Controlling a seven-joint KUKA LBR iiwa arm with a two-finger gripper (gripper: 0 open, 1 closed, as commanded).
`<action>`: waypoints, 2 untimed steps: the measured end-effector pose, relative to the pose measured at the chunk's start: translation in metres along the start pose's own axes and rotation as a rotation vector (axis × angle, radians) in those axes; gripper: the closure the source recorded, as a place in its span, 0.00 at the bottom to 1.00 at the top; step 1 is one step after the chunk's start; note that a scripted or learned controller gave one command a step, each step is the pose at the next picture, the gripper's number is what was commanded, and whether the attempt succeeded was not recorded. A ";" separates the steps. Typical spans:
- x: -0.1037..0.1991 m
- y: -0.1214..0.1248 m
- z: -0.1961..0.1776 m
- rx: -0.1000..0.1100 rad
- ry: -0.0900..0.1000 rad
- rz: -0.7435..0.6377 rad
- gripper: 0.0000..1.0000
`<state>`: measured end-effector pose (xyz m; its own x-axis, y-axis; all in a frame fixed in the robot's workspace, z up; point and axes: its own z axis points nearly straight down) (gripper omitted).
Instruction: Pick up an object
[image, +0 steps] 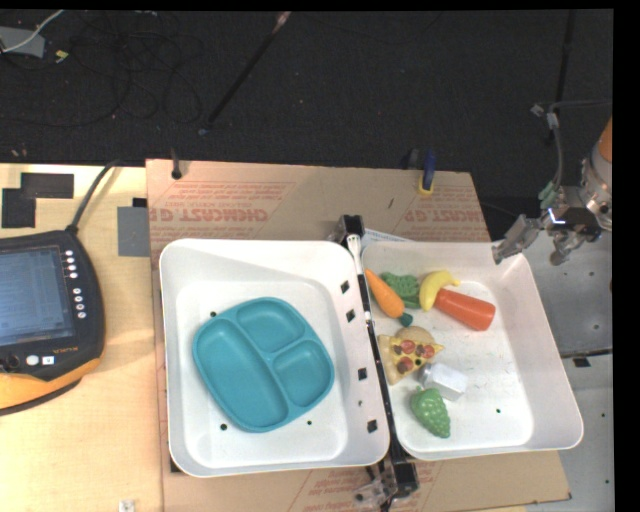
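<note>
On the desk (120, 400) two white bins are sitting side by side. One teal divided plate (263, 362), with three compartments, is lying in the left bin (190, 290). Over in the right bin (540, 400) I'm counting seven toy pieces clustered toward its left half: one carrot (384, 294), one leafy green piece (403, 286), one banana (434, 287), one red-orange cylinder (467, 309), one pizza slice (409, 352), one small white block (446, 380) and one green bumpy fruit (431, 412). The gripper (540, 232) is hanging at the right bin's far right corner, well apart from the toys, nothing between its jaws. They're looking spread, though the arm is getting cut off at the frame's edge.
</note>
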<state>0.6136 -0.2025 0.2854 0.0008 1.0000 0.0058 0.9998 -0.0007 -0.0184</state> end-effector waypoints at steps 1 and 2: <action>-0.002 0.003 -0.021 -0.016 -0.006 -0.001 1.00; 0.066 -0.010 -0.020 -0.014 -0.004 -0.004 1.00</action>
